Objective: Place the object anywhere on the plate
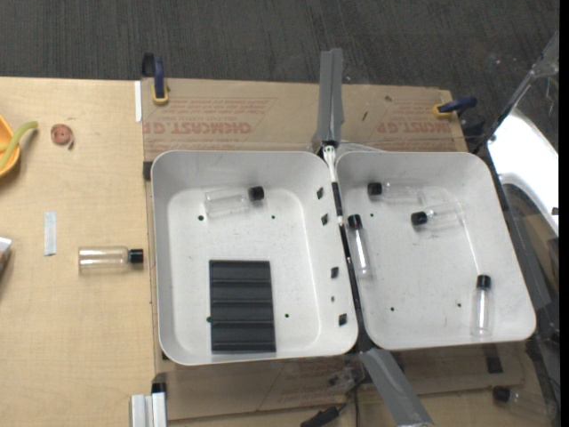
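Observation:
A black ribbed plate (pixel 241 307) lies flat in the front half of the left bin (pixel 169 238). Behind it, near that bin's back wall, a clear vial with a black cap (pixel 233 201) rests on its side, apart from the plate. The right bin (pixel 507 238) holds several more clear vials with black caps: one at the back (pixel 396 190), one near the middle (pixel 436 216), one along the left wall (pixel 357 245) and one at the front right (pixel 482 302).
Another capped vial (pixel 108 257) lies on the wooden bench left of the bins. A yellow object (pixel 9 145) and a small red disc (pixel 60 133) sit at the far left. A grey bar (pixel 331 96) and clamps (pixel 156 78) stand behind the bins.

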Robot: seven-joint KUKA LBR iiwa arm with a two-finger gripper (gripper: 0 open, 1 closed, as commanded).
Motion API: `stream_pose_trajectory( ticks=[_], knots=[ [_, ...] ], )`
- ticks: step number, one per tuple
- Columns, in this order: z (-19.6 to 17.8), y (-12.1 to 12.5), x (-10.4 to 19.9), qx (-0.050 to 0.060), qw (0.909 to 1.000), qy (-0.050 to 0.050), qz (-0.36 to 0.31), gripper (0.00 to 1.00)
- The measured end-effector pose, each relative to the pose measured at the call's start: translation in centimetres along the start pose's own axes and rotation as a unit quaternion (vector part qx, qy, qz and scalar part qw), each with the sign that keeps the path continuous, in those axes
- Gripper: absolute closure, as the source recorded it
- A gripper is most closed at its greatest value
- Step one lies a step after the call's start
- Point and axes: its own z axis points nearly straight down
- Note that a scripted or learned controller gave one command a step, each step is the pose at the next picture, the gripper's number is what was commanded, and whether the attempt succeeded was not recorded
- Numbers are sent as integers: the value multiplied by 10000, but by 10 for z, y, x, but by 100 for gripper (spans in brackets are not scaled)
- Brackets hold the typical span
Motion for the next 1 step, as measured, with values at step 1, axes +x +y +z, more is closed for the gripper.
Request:
stream_pose_trajectory(
  ticks=[1],
  knots=[
    [0, 15, 17, 1, 9736, 0, 2281, 0]
  ],
)
